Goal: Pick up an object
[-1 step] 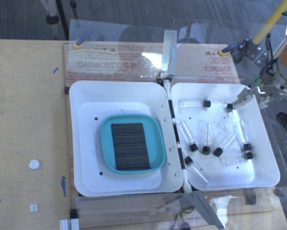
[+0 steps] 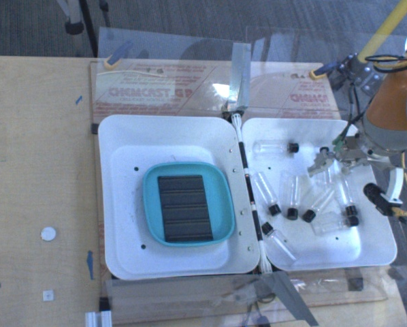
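2 shallow white bins are seen side by side on the bench: the left bin [image 2: 115, 182] carries a teal tray [image 2: 188, 202] with a dark ribbed insert [image 2: 184, 208], while the right bin [image 2: 373, 247] holds a scatter of clear vials with black caps. The grey arm [image 2: 387, 114] is seen reaching in from the right, its gripper [image 2: 328, 161] poised low over the bin's upper middle, just above a loose cluster of vials [image 2: 324, 197]. Whether the gripper is apart or together cannot be told — the metal tip is blurred against the glassy clutter, and nothing can be seen clamped in it. 1 vial [image 2: 275, 147] lies alone near the back wall, another [image 2: 264, 189] rests close to the divider, and a further vial [image 2: 280, 242] sits at the front-left corner, well apart from the tool. The step in hand is judged to be the approach to a grasp, with no pick yet made. The next move is thought to call for a careful descent onto a single vial from the cluster directly beneath — a demanding target, since the vials are transparent, round and lying at mixed angles, touching or overlapping one another. A slip or a roll away from the closing tool is considered the likeliest failure.
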